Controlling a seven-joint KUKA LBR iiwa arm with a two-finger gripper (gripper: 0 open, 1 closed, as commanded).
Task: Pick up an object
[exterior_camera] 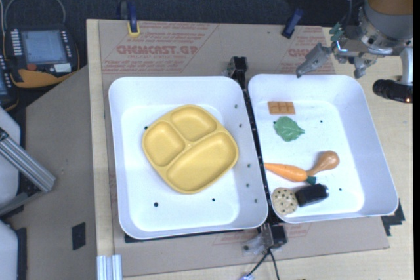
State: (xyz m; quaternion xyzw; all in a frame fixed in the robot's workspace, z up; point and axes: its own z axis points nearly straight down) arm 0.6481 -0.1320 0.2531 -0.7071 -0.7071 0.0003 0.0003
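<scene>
Carrot [286, 171] lies in the right bin [374, 134], toward its near left part, with its long axis running left to right and slightly tilted: the pale tip points left toward the bin's left wall, the thick end with a bit of green points right and a little nearer. Just right of it sits a drumstick-shaped brown piece [324, 161], its long axis slanting up to the right, round end at the far right. Near the carrot, at the bin's near edge, a speckled cookie [283, 201] touches a black block [310, 195] that lies lengthwise left to right. Farther back rest a green leaf [288, 128] and, beyond it, a small brown cracker [281, 107].

My pincer [335, 57] hangs over the far edge of the right bin, above its rim and well apart from everything inside. Its two fingers are spread apart with nothing between them; one finger [312, 62] reaches out to the left.

A yellow divided plate [189, 148] sits in the middle of the left bin [125, 141].
</scene>
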